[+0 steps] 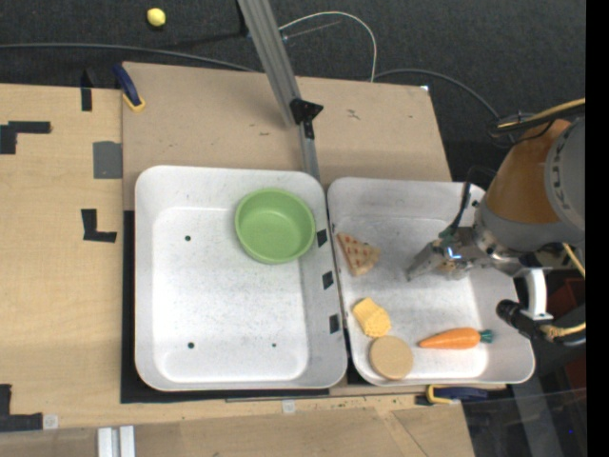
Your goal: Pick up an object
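In the right bin [400, 198] lie a waffle-like wedge [357, 252], a yellow ridged piece [372, 317], a round tan biscuit [391, 357] and an orange carrot [453, 339]. My gripper [434, 260] hangs over the right bin's middle right, its fingers pointing left and down. It is above the carrot and to the right of the wedge, with nothing visible between its fingers. A green bowl [275, 225] sits in the left bin [181, 284], at its upper right.
A metal pole [276, 55] slants down to the divide between the bins. Cables run across the dark floor at the back. A small yellow ball [156, 16] lies far off at the upper left. The arm's orange band [528, 179] is at the right edge.
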